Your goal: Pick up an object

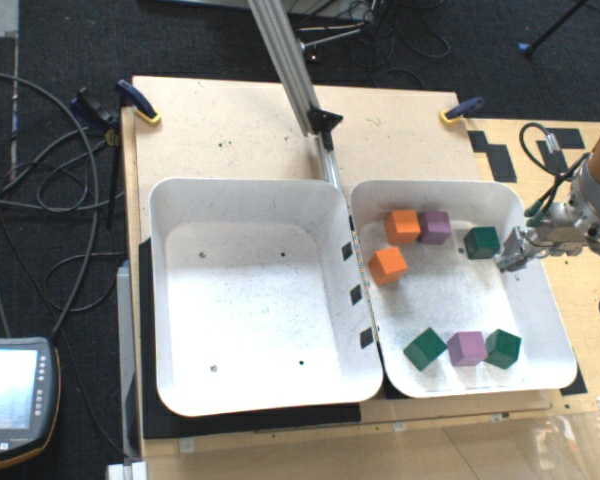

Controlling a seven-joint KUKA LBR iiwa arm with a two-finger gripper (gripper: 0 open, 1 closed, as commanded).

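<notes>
The gripper (510, 256) (finger state cannot be told) is shown just right of the nearest dark green cube (481, 241), both in the right bin (540, 313).

The grey KUKA arm (592, 193) pokes in from the right edge of the frame (mid-height), its metal two-finger gripper (507, 256) angled down and leftward, nothing visibly between them.

Left bin (180, 298) floor bare, open access. Right bin (540, 318): centre strip free; blocks crowd top, orange (403, 226) touching purple (435, 226), and bottom row, green (425, 349), purple (467, 348), green (503, 348).
</notes>
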